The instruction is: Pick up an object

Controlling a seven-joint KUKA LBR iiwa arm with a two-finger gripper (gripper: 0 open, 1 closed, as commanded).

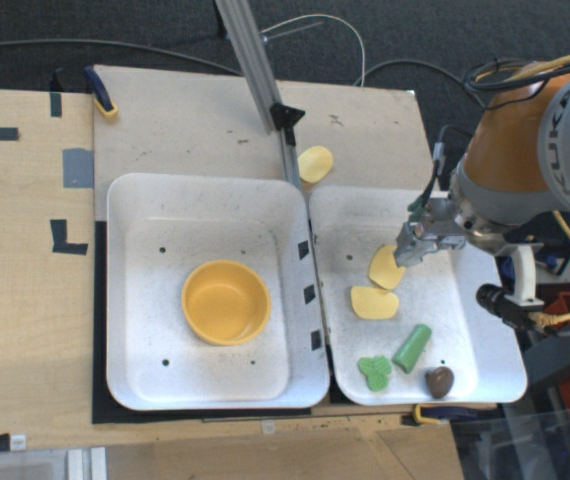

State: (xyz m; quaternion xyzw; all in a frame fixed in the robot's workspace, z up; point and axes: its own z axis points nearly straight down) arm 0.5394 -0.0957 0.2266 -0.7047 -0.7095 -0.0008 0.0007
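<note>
Where the gripper (409, 251) hangs low in the right bin (485, 378), touches the top edge of a yellow chip (384, 269). Hard to tell open or shut. Just below, another yellow chip (373, 303), then a green block (412, 347), a green lump (375, 372) and a brown ball (439, 379).
</note>
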